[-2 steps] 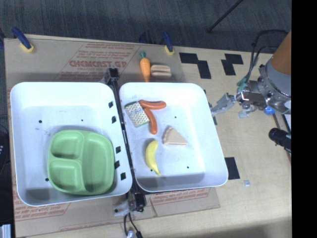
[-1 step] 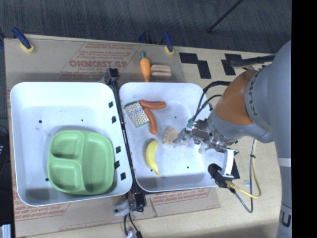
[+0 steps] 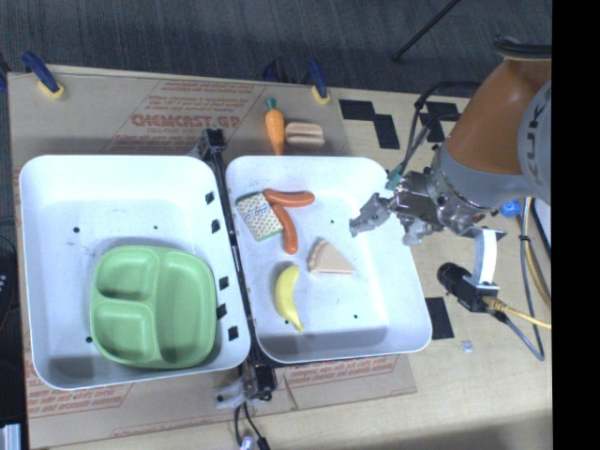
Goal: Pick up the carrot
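Reaching in from the right of the frame, the grey arm (image 3: 487, 157) carries its gripper (image 3: 367, 218) over the right part of the right bin (image 3: 403, 317), just right of centre; whether its claw is released or clenched I cannot tell. The carrot (image 3: 274, 129) lies outside the bins, on the cardboard just above the right bin's upper left corner, beside a small sandwich-like toy (image 3: 304, 135). Inside the right bin sit two sausages (image 3: 289, 214), a checked block (image 3: 259, 216), a banana (image 3: 288, 294) and a wedge-shaped slice (image 3: 328, 259). The left bin (image 3: 56, 186) holds a green divided plate (image 3: 154, 306) toward the lower left.
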You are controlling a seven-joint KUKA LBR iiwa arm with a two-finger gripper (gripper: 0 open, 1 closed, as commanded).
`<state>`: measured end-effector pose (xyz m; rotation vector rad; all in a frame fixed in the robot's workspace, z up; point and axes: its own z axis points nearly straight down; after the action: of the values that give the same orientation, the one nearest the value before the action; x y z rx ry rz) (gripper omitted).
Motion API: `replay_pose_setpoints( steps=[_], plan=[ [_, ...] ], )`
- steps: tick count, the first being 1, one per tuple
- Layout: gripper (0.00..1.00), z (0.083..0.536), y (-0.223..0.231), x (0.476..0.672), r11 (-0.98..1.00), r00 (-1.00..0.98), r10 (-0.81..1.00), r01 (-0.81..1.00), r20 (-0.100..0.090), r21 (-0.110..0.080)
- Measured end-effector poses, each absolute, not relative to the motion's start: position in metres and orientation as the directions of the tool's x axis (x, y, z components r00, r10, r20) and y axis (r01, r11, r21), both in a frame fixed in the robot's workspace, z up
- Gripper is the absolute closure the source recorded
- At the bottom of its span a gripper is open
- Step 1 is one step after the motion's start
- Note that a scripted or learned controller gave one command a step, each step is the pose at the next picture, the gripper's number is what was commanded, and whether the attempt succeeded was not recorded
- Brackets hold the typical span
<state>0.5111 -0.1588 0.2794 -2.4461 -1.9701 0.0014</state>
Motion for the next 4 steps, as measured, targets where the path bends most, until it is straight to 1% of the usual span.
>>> replay_pose_setpoints(
  steps=[1,2,3,4],
  plan=[
    [0.0,0.367,-0.164,0.537,-0.246,0.246,0.969,0.969,0.0,-0.001],
    [0.0,0.205,-0.162,0.522,-0.482,0.482,0.876,0.876,0.0,-0.006],
    [0.0,0.364,-0.134,0.511,-0.572,0.572,0.82,0.82,0.0,-0.001],
    [0.0,0.252,-0.127,0.526,-0.691,0.691,0.723,0.723,-0.002,-0.006]
  ],
)
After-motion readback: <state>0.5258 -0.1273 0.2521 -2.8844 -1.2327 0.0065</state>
